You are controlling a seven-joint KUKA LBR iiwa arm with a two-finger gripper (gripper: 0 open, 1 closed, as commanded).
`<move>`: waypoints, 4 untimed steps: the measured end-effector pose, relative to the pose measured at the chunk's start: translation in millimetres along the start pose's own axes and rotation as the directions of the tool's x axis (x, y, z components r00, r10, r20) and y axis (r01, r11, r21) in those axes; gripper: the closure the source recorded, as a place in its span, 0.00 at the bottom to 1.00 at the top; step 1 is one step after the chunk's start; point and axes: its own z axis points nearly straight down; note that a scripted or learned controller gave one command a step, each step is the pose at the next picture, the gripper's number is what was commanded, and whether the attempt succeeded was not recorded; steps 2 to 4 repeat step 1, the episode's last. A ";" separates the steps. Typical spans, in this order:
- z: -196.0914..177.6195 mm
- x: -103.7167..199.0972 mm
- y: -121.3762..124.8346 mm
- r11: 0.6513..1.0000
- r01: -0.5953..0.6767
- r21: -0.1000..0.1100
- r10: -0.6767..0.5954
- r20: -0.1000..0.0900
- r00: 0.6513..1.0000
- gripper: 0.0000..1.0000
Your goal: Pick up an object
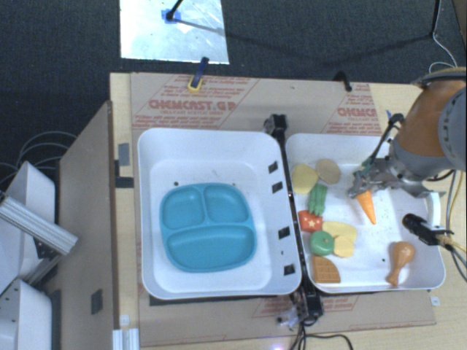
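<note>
Two shallow white plastic bins sit side by side on the cardboard-covered tabletop (241,97). From my remote station I see the left bin (149,217) holding a blue three-compartment plastic plate (209,227), lying flat near its centre. The right bin (430,268) holds the toy food: an orange plastic carrot (367,207), a green pod-shaped piece (317,197), a red tomato-like piece (311,222), a round green piece (321,243), several pale yellow slices (340,231), a tan waffle-patterned piece (326,270) at the front edge, a tan round disc (328,171) and a brown drumstick (398,260) toward the right wall. The grey arm with its orange band (427,126) reaches in from the right, and its gripper (367,181) sits low over the right bin, just above the thick end of the carrot. Whether the fingers are open, closed or gripping the carrot I cannot tell, since the wrist hardware blocks them.
</note>
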 end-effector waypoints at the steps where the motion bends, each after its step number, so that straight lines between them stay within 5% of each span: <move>1: -95.9 108.9 54.4 1.000 0.011 -0.010 -0.011 -0.003 1.000 1.00; 4: -95.9 108.9 54.4 1.000 0.011 -0.010 -0.011 -0.003 1.000 1.00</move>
